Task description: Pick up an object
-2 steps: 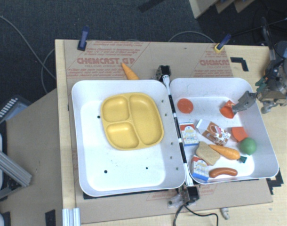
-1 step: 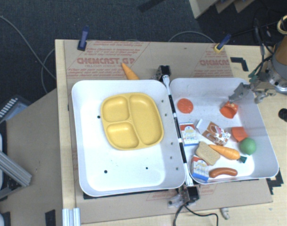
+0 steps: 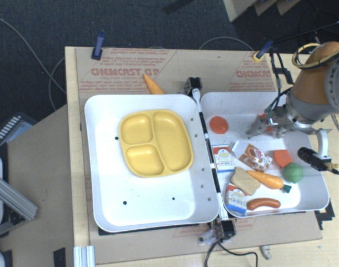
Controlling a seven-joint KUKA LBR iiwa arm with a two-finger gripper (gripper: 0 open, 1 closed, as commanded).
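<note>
Red "CHEMCAST GP" lettering marks the board (image 3: 125,71) behind the bins, while the gripper (image 3: 264,125) state is unclear.

Divided plate (image 3: 156,143) in left bin (image 3: 103,199)

Claw (image 3: 262,124) hangs over right bin (image 3: 236,102), apparently empty.
</note>
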